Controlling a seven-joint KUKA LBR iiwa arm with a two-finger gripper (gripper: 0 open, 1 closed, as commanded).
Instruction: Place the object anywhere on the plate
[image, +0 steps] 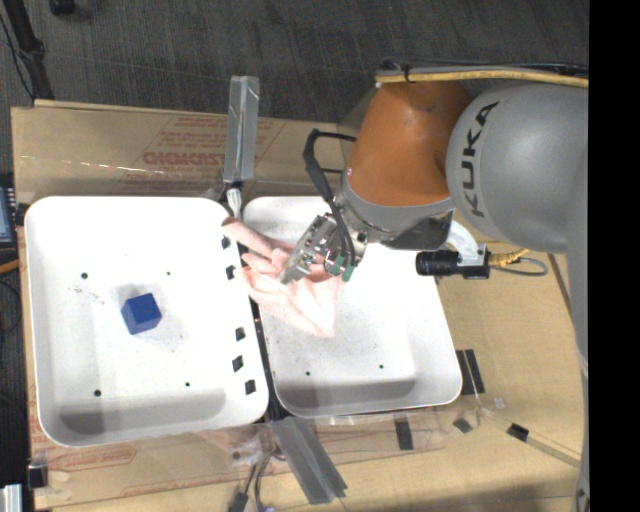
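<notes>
A small blue cube (142, 312) lies on the floor of the left bin (60, 250), left of its middle. A pale pink plate (300, 305) lies at a tilt in the right bin (420, 340), against that bin's left wall, and its upper left rim reaches over the divider between the bins. My gripper (312, 258) hangs over the plate's upper part, far to the right of the cube. The wrist hides part of the plate.
The arm's grey and orange body (450, 150) covers the back right of the right bin. A grey bar (240, 130) stands behind the gap between the bins. Cardboard (120, 140) lies under and behind them.
</notes>
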